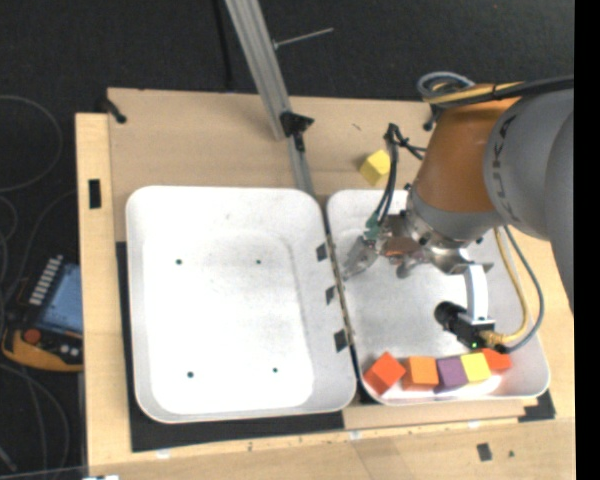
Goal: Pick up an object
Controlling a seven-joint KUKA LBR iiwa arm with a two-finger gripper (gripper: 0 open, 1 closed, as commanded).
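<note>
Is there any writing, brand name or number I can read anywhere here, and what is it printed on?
Grey robot arm: dark lettering runs down its side near the right edge, cut off and too blurred to read.
Blue-screened handheld controller with an orange base, left of the bench: a row of keys, their markings too small to read.
White bins and coloured foam blocks: no text.

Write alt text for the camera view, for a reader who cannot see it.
A grey arm with an orange band reaches from the right over the right white bin, where orange, orange, purple and yellow blocks line the near wall. A yellow block lies on the bench behind the bins; the left bin sits alongside.
</note>
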